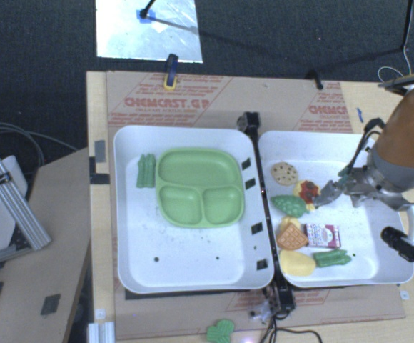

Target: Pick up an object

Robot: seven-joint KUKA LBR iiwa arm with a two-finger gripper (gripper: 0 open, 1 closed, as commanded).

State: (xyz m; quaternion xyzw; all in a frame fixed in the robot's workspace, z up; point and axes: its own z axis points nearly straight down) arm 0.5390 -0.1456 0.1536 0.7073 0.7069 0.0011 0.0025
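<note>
The right bin (367,245) holds several toy foods: a round cookie (284,172), a small red piece (307,189), a leafy green piece (289,205), an orange waffle (290,236), a pink-and-white box (322,234), a yellow lemon-like piece (297,264) and a dark green vegetable (332,258). My gripper (326,193) reaches in from the right, low over the bin, with its tip just right of the red piece and above the box. I see nothing held in it.
The left bin (185,259) carries a green divided plate (198,188) and a bundle of green beans (145,171) beside it. A black divider (260,191) runs between the bins. A green toy (221,330) lies on the bench below the bins.
</note>
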